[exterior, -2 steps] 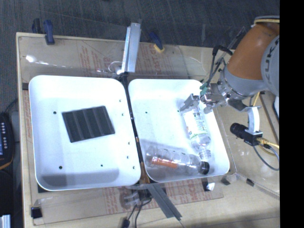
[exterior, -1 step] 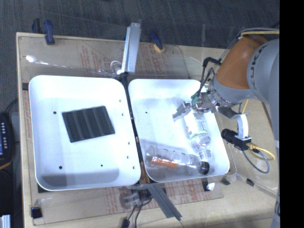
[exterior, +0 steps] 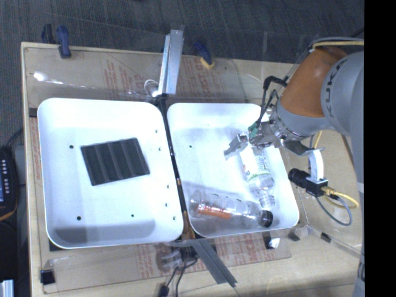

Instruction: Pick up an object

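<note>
Pincer [exterior: 238, 144] over right bin [exterior: 185, 166] (beside bottle [exterior: 258, 172]).

End effector [exterior: 238, 145] hangs above water bottle [exterior: 260, 177] in right bin [exterior: 185, 129].

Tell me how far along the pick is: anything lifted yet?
Nothing looks lifted yet. The tool is down in the right bin, at the top end of a clear bottle lying there. A second bottle lies along the near wall. The dark ridged pad sits in the left bin. Grasping and lifting remain.
</note>
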Tool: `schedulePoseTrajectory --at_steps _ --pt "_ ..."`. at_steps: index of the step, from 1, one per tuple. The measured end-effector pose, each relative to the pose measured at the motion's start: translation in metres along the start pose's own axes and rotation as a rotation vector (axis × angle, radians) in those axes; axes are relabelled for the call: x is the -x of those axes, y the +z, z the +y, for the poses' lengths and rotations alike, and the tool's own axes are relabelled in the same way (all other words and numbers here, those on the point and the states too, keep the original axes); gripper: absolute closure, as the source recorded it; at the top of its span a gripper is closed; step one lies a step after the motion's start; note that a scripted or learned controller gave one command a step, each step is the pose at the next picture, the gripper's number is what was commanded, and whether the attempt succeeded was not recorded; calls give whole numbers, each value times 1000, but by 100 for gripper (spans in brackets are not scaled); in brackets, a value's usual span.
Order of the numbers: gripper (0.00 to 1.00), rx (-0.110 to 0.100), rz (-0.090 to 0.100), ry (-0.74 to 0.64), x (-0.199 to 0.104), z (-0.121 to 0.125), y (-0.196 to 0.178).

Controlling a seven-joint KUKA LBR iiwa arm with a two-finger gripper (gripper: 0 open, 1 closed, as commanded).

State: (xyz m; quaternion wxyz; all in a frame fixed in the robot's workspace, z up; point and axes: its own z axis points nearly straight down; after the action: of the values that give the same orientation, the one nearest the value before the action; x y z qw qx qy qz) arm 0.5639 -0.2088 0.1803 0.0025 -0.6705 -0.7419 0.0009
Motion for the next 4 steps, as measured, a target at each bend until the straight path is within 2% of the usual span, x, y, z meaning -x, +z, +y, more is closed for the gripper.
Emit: schedulePoseTrajectory --at_steps 1,2,3,4 --pt "0 3 -3 47 -12 22 1" --pt "0 0 0 19 1 2 8" --pt "0 -3 7 261 -3 14 90" --pt "0 5 -2 139 0 44 87"
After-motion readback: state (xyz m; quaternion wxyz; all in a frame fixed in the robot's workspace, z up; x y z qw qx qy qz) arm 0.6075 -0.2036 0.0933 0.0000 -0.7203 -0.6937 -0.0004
